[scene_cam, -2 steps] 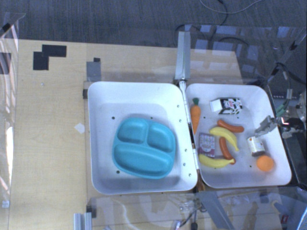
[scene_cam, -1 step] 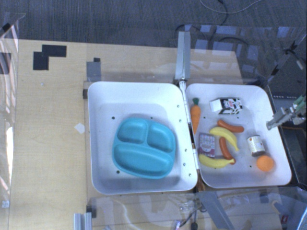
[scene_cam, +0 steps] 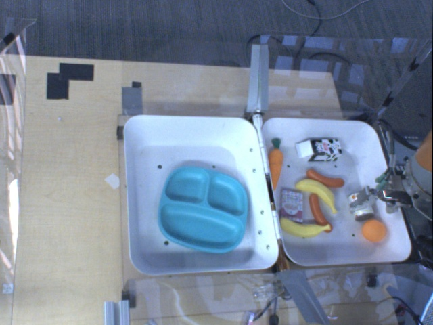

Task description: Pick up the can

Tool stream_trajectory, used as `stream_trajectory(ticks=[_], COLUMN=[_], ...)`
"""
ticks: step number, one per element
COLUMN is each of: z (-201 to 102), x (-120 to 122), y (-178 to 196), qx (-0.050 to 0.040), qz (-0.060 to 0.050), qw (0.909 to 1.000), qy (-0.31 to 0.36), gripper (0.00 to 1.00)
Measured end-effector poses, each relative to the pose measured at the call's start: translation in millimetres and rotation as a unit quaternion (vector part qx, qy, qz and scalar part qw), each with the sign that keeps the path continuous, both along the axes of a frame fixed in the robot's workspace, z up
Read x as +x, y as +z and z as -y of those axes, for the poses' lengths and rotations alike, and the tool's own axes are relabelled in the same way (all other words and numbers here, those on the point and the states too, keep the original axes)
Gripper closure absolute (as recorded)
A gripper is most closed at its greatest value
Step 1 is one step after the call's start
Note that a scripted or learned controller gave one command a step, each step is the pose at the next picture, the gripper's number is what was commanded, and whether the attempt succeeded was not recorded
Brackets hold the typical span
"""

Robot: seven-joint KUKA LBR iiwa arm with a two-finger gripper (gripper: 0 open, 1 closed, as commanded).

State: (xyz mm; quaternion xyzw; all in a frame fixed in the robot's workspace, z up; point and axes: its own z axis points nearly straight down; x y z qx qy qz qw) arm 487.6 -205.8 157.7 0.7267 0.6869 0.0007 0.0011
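Can lies between two bananas, beside a sausage.

Arm — cut off, rt edge

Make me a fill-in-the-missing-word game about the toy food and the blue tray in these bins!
1. The blue divided tray lies in the ____ bin.
2. The vegetable beside the wall between the bins is a ____.
3. The round fruit near the gripper is colored ____.
4. The number of bananas in the right bin is ____.

Missing words: left; carrot; orange; two
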Motion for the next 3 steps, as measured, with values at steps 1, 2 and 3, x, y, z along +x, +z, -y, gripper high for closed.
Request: stream_trajectory(ticks=[1, 2, 3], z=[-5.6, -26.1, -51.0], x=[12.9, 94.9, 83.7], y=[-68.1, -69.1, -55.3], qx=[-0.0009, 0.0000, 0.0005], qz=[0.006, 0.005, 0.000], qw=[1.0000, 0.9970, 0.9772], qy=[-0.003, -0.077, -0.212], gripper=[0.00, 0.00, 0.00])
